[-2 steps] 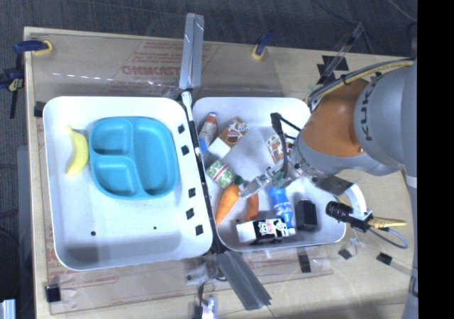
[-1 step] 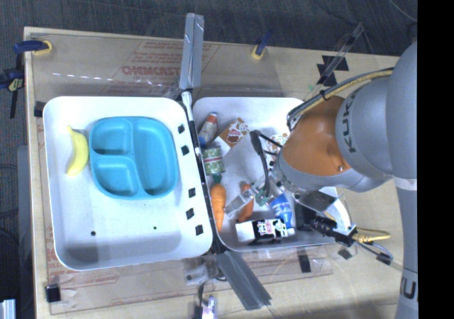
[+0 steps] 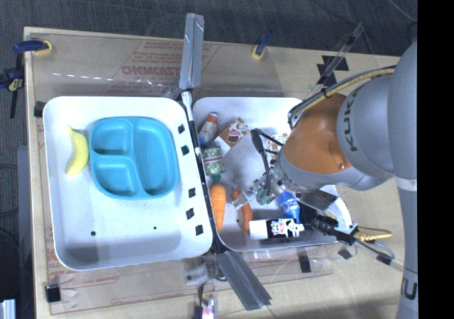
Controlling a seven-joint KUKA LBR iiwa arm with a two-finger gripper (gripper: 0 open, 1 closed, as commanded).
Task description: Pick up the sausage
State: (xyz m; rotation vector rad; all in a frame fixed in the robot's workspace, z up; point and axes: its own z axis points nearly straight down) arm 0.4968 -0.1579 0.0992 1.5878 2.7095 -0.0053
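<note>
A short reddish-orange piece that looks like the sausage (image 3: 245,217) lies near the front of the right bin (image 3: 234,106), between an orange carrot (image 3: 218,205) and a black-and-white carton (image 3: 284,227). My gripper (image 3: 260,192) hangs low over the bin just above and to the right of the sausage, among the clutter. The wrist's bulk hides the bin's right part. I see nothing clearly held.
The right bin also holds a small bottle (image 3: 208,128), a brown packet (image 3: 234,132), a green-labelled can (image 3: 213,161) and a blue item (image 3: 287,204) under the wrist. The left bin (image 3: 106,239) holds a blue divided tray (image 3: 135,156) and a banana (image 3: 76,151).
</note>
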